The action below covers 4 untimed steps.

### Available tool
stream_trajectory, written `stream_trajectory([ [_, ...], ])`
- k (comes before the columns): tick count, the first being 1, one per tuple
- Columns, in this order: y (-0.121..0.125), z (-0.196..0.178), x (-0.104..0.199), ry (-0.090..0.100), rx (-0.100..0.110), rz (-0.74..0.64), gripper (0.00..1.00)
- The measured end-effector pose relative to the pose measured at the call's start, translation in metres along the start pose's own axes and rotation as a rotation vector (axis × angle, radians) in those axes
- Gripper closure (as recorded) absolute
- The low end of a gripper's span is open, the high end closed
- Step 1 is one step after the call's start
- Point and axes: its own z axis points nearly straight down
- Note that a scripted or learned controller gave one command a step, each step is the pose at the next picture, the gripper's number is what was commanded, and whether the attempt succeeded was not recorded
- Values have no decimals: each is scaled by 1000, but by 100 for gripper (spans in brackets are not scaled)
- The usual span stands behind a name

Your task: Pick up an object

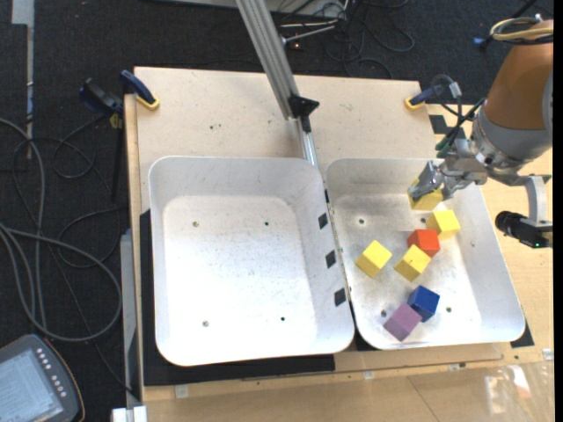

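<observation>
End effector (428, 188) over right bin (493, 280), near its upper edge, closed on yellow block (427, 200), lifted clear of bin floor. Below in same bin: yellow cube (446, 221) touching orange cube (424, 240), two more yellow cubes (374, 258) (411, 263), blue cube (424, 301), purple cube (403, 322). Left bin (167, 236) alongside.

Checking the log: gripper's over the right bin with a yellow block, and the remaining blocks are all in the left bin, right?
Not quite. The camera view shows the remaining blocks in the right bin, not the left. The gripper is over the right bin with a yellow block, as you said.
</observation>
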Motion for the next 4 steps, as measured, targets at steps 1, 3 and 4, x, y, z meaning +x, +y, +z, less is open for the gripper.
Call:
stream_trajectory([
  [1,1,-40,0,0,0,0,100],
  [3,-17,-32,94,4,8,-3,100],
  [4,-23,-30,148,3,8,-5,100],
])
